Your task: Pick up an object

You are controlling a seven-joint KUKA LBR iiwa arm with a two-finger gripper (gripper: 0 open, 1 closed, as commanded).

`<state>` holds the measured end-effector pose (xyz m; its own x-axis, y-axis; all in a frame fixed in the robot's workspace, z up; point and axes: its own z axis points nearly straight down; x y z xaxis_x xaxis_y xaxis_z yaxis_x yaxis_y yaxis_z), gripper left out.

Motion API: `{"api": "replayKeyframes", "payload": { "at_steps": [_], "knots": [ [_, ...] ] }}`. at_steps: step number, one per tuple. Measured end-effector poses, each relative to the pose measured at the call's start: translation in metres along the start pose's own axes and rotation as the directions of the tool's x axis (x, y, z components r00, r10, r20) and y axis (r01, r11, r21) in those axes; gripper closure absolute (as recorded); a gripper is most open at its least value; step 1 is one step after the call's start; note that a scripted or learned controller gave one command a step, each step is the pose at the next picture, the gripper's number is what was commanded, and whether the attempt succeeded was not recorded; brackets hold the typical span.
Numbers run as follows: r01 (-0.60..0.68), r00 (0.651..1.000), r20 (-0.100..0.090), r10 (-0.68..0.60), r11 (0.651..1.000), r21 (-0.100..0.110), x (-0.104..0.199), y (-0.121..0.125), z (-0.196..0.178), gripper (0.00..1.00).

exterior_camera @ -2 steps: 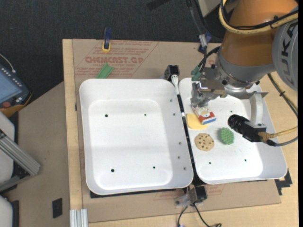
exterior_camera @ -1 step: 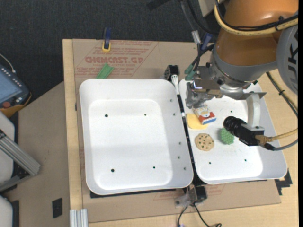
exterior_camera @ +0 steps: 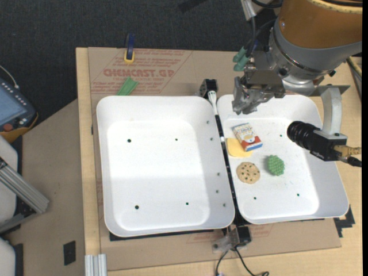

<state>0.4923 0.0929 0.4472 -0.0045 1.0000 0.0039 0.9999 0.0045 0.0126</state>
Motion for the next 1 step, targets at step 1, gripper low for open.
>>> {"api": "replayKeyframes", "payload": {
  "at_steps": [1],
  "knots": [
    [-0.003, 1.000, 0.004, 0.003, 1.000, 0.008, -0.0009, 0.0007, -0.0047, 1.00]
  ]
}}
